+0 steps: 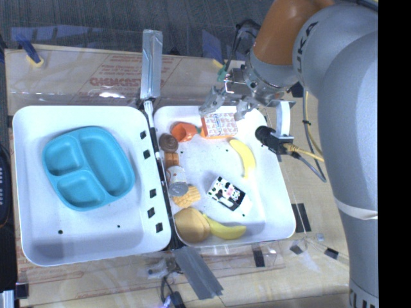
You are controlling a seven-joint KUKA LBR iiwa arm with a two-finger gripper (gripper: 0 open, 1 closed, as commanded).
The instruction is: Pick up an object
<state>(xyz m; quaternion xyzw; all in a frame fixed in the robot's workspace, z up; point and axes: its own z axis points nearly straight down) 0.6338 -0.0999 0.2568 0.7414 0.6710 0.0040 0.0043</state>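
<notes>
Two-finger metal gripper (226, 106) hung over far edge of right white bin (276, 197), fingers spread, nothing between them. Small orange-and-white printed packet (220, 126) lay just below fingertips. Blue divided plastic tray (88, 166) sat in left white bin (26, 217).

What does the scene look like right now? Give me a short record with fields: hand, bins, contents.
hand: at the far edge of the right bin, over the orange-and-white carton
left bin: holds a blue divided tray
right bin: holds the carton, an orange cup, two bananas, a black-and-white patterned item, a tan round fruit
grasp: nothing visibly between the fingers
</notes>
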